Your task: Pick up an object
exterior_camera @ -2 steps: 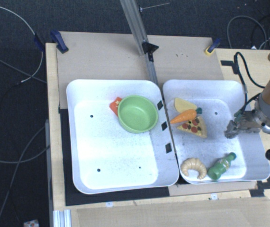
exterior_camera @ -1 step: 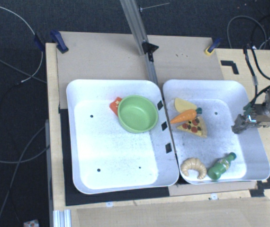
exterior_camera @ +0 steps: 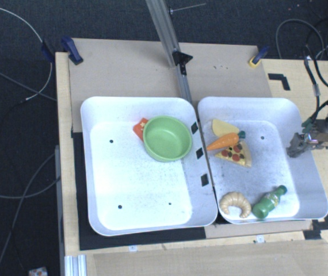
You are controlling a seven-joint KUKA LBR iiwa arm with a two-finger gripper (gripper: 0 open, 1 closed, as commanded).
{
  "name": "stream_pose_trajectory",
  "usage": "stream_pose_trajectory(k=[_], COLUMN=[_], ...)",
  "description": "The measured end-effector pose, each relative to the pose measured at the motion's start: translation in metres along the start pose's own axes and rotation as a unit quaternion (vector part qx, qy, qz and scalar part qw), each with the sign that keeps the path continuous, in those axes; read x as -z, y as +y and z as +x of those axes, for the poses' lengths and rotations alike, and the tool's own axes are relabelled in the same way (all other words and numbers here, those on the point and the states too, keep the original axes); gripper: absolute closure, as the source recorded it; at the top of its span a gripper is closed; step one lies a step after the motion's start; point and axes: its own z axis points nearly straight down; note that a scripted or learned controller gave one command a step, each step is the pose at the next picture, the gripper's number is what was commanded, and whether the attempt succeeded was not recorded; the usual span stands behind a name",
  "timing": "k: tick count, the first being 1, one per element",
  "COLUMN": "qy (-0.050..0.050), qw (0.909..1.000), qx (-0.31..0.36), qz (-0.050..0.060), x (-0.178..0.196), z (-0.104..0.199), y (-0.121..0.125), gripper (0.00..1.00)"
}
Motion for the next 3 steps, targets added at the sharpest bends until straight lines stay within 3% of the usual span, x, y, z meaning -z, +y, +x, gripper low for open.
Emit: stream_pose_trajectory(k=[3], qy=[0.003], qw=[1.0], qx=[0.002], qz=[0.002], x=[0.015], z=[0.171], y=[0.061], gripper=[1.0])
